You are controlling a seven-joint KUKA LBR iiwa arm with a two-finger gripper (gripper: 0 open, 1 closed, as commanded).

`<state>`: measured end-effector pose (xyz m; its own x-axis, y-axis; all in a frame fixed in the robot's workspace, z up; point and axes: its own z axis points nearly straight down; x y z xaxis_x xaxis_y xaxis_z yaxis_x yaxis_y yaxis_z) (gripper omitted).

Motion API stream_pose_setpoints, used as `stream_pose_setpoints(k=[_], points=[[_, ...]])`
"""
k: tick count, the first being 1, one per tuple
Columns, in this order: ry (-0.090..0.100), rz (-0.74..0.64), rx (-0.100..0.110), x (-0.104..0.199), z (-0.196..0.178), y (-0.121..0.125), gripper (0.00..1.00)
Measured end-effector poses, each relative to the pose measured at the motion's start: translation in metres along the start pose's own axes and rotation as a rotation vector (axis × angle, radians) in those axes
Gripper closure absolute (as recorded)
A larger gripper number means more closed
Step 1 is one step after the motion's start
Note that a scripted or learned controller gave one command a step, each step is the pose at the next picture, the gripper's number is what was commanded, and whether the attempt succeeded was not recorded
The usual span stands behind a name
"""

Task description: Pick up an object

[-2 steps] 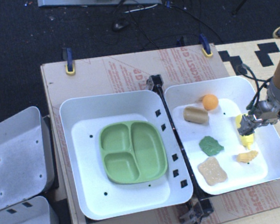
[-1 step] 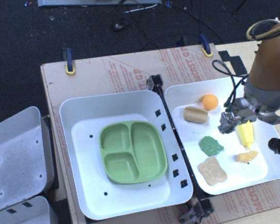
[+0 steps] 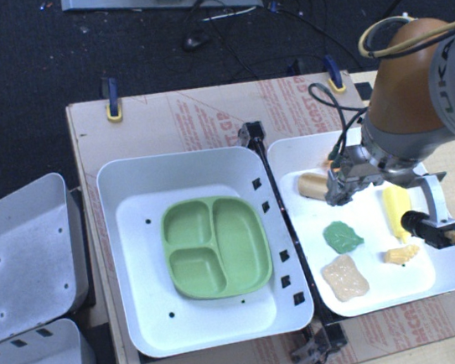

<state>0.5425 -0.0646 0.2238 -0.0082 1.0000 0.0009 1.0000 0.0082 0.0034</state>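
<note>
Left bin (image 3: 129,259) holds a green tray (image 3: 217,247); gripper (image 3: 336,190) hovers by the tan roll (image 3: 313,185) (grip impossible to tell).

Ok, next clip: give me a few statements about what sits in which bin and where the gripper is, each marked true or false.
1. The green divided tray lies in the left bin. True.
2. The green lump lies on the tray. False: it lies in the right bin, apart from the tray.
3. The gripper is over the right bin, beside the tan roll. True.
4. The yellow piece lies in the left bin. False: it is in the right bin, on its right side.
5. The beige lump lies in front of the green lump, nearer the camera. True.
</note>
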Motion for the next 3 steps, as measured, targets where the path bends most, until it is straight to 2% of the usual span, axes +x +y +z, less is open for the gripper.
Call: stream_pose_setpoints(k=[1,3], points=[[0.001,0.000,0.001,0.058,-0.009,0.014,1.00],[0.000,0.000,0.002,0.154,0.006,0.042,1.00]])
